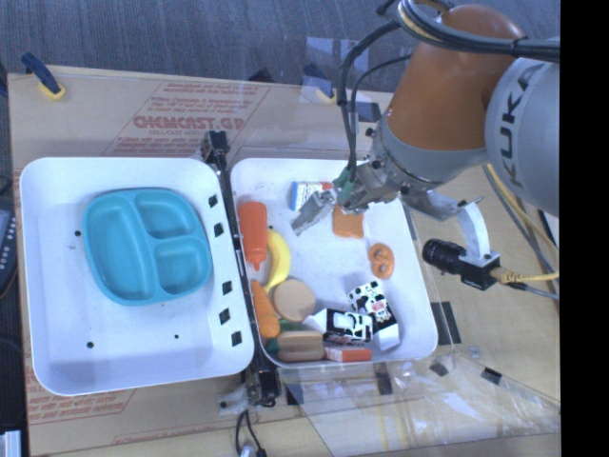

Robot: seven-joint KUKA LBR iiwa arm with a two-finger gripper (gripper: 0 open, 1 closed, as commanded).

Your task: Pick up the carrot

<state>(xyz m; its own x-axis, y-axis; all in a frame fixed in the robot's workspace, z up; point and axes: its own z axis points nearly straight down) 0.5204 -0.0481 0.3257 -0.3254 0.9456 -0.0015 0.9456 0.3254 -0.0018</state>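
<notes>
In right bin (409, 255), tapered smooth orange carrot (265, 309) by left wall, metal fingers (324, 208) state unclear.

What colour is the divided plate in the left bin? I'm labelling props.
Light blue divided plate, clear in the camera view.

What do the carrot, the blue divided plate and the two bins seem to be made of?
Carrot: probably moulded toy plastic, with an even orange colour and smooth skin. Blue divided plate: looks like matte plastic, one uniform turquoise with soft rounded ridges. Bins: seemingly thin white plastic with rounded, formed corners and a slight sheen; the material cannot be confirmed from sight alone.
</notes>
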